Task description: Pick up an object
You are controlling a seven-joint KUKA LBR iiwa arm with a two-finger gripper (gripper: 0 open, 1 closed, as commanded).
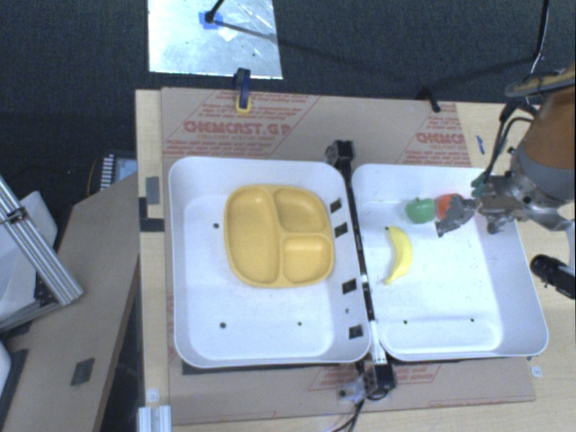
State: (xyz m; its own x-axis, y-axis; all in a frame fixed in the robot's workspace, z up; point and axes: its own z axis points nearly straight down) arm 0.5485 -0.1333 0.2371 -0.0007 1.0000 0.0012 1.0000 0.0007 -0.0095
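In the right bin (504,322) lie a yellow banana (400,254) near its left side, a green round fruit (419,210) farther back, and an orange-red piece (445,204) touching the green one's right side. My gripper (472,220) hangs at the bin's right, just right of the orange-red piece, with two dark fingers spread apart and nothing between them. The arm's grey wrist and orange band (551,142) rise at the right edge.
The left bin (193,322) holds a yellow divided plate (275,236). A black clip strip (353,259) runs between the bins. A metal sheet (212,25) lies beyond the bench, and an aluminium frame (31,250) stands at the left.
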